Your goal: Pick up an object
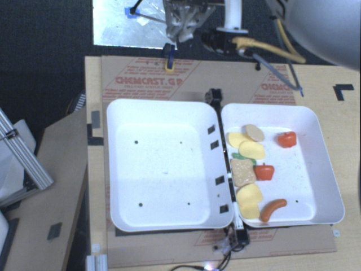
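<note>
Camera view: toy foods (251, 149) crowd right bin's (321, 168) left wall

Single fixed camera above bench (141, 72), angled down; both white bins (163, 168) framed whole, arm (316, 16) entering far right.

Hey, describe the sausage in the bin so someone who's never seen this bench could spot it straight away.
Start at the right bin, the one holding the toy food. Look to its near edge, at the bottom of the picture, just right of the lowest yellow pieces. The sausage is the one long, curved, orange-brown piece; its neighbours are flat yellow or tan slices and chunky red pieces.
</note>
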Robot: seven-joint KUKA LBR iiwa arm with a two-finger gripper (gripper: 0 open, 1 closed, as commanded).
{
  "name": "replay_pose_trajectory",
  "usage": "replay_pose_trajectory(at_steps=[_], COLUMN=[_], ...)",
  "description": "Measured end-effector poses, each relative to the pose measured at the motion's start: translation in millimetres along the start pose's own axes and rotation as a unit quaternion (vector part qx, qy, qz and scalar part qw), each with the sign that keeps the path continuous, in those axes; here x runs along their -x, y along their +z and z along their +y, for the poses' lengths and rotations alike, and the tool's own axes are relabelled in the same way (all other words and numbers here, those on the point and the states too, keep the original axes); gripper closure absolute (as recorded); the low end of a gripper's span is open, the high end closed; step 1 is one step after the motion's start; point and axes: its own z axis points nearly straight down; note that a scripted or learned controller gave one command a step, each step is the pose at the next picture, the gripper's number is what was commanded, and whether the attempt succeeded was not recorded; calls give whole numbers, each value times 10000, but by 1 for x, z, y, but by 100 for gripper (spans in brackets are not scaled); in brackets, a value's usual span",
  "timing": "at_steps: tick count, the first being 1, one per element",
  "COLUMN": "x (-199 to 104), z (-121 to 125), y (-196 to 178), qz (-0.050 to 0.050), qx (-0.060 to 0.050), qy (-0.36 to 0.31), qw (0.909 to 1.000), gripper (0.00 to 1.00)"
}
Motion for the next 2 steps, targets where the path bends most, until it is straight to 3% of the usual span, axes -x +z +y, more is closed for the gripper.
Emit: replay_pose_trajectory(at_steps=[1,2], x=[0,-1], z=[-67,-105], y=[98,-10], qz=[-21,14], qx=[-77,-3], qy=[-19,-31], qw=[10000,10000], gripper=[100,100])
